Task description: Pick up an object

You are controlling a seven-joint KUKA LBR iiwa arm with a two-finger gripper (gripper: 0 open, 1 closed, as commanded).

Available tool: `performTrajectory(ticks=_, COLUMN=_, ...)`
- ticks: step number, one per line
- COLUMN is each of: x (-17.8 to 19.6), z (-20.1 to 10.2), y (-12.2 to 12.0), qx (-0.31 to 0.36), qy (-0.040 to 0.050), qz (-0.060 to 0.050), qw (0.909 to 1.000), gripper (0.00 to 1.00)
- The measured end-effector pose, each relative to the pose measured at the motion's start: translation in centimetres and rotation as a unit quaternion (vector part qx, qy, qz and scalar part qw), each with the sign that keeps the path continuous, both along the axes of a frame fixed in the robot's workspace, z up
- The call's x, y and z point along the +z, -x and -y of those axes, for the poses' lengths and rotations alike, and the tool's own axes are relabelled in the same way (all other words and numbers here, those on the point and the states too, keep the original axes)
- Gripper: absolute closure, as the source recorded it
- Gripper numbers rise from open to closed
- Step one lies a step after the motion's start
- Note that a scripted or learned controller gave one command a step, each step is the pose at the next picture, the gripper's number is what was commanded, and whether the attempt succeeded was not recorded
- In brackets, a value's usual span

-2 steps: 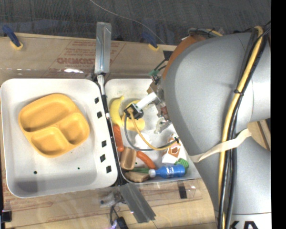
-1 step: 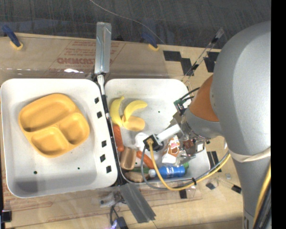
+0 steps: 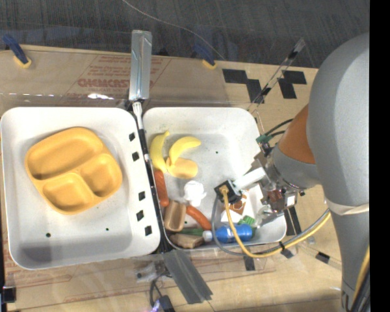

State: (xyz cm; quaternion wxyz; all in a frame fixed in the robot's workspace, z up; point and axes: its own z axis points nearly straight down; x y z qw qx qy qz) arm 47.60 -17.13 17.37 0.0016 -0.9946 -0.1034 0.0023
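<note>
Seen from beside the bench, the grey arm point(image 3: 341, 142) reaches into the right bin point(image 3: 227, 129), its gripper point(image 3: 273, 203) low over the floor of the bin near the right wall, toward the front right corner; from here one cannot tell whether it is open or closed. The things on offer are crowded along the right bin's left wall and front edge. Two yellow bananas point(image 3: 172, 149) lie near the middle of the left wall, with a pale peach-coloured piece point(image 3: 185, 168) touching them on the front side. A reddish sausage-shaped piece point(image 3: 160, 187) runs along the left wall, a small white object point(image 3: 194, 190) sits just beside it toward the middle of the bin, and a tan cup point(image 3: 175, 214) lies tipped over in front of that. An orange stick-like piece point(image 3: 199, 216) rests against the cup, and a dark brown lump point(image 3: 187, 241) lies at the front left corner. A blue bottle point(image 3: 229, 234) lies on its side along the front edge, a small green object point(image 3: 247, 221) just beside it, both near the gripper. In the left bin point(image 3: 16, 132), a yellow divided tray point(image 3: 71, 168) lies by itself toward the back left, well apart from the arm.
</note>
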Motion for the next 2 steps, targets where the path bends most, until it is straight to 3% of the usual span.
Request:
performTrajectory(ticks=1, x=-8.3, z=-5.3, y=-6.2, qx=0.002, qy=-0.0001, qz=0.001, qw=1.0, gripper=0.0)
performTrajectory(ticks=2, x=-4.5, z=-7.9, y=-12.2, qx=0.019, qy=-0.0002, qz=0.002, qw=0.9998, gripper=0.0)
